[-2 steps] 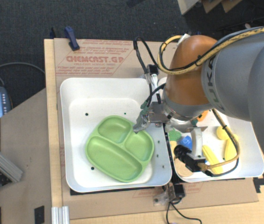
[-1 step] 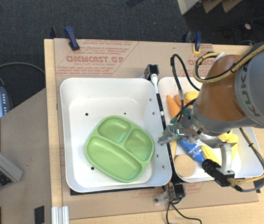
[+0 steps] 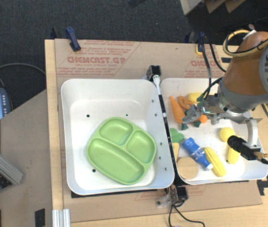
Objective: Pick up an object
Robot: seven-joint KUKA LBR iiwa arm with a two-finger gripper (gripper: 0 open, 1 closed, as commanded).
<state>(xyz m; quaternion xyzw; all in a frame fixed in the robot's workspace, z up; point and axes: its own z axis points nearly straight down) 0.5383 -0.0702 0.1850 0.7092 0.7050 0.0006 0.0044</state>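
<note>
Reaching in from the right, the arm [image 3: 252, 74] hangs low over the right bin [image 3: 247, 174]. Its gripper [image 3: 193, 117] sits right by an orange carrot [image 3: 176, 109] near the bin's left side. I cannot tell if it is open or has hold of anything. A blue bottle [image 3: 194, 151] and yellow corn [image 3: 215, 161] lie nearby. A green tray [image 3: 121, 149] rests in the left bin [image 3: 77, 98].

Grey KUKA arm [image 3: 266, 74], broad orange band above wrist, yellow and black cables looped at top, metallic gripper [image 3: 192, 116] with dark fingers.
</note>
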